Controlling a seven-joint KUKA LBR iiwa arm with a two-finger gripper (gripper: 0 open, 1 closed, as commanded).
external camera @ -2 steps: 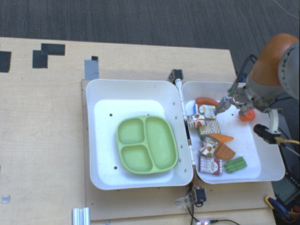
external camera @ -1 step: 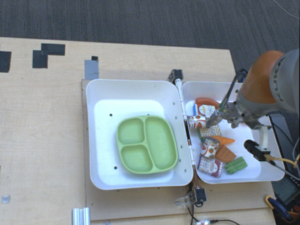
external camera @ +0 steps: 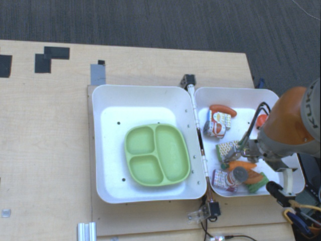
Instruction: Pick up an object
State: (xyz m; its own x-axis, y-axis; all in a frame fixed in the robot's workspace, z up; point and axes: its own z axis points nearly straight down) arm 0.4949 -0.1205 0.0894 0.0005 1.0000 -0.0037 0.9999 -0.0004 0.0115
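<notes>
Here, smooth green 3-section plate (external camera: pixel 157 155) in lft white bin (external camera: pixel 108 104).

We see a green tray (external camera: pixel 158 154) with three compartments lying in the left bin (external camera: pixel 108 134). Left of that bin, on the wooden bench (external camera: pixel 45 134), sit dark tape patches (external camera: pixel 50 59). Beyond the bench's far edge lies grey carpet (external camera: pixel 150 14).
</notes>
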